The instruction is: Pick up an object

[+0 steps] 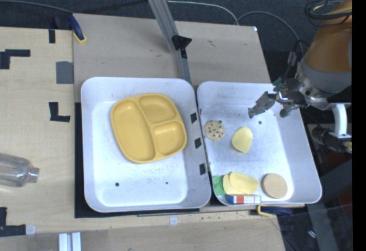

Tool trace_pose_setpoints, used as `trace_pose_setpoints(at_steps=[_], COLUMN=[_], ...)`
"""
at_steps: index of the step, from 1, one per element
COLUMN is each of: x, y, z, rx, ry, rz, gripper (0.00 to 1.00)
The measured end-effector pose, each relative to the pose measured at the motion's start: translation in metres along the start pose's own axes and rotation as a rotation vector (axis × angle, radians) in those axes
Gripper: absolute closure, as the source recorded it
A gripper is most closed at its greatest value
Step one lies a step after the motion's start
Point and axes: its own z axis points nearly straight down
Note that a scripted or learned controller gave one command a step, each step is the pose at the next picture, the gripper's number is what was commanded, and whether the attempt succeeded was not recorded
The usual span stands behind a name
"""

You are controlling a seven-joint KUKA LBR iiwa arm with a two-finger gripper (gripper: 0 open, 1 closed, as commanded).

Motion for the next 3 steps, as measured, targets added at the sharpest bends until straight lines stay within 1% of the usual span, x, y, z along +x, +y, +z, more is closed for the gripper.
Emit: trace_pose_setpoints(at_steps=[1, 2, 3], x=[-0.010, -0.045, -0.044], y=[-0.010, -0.069, -0.066], z=[-0.004, 0.153, 0.148], rx=[0.001, 0.010, 0.001], ry=[0.001, 0.001, 0.000], rz=[0.001, 0.006, 0.002], gripper=[0.00, 0.00, 0.00])
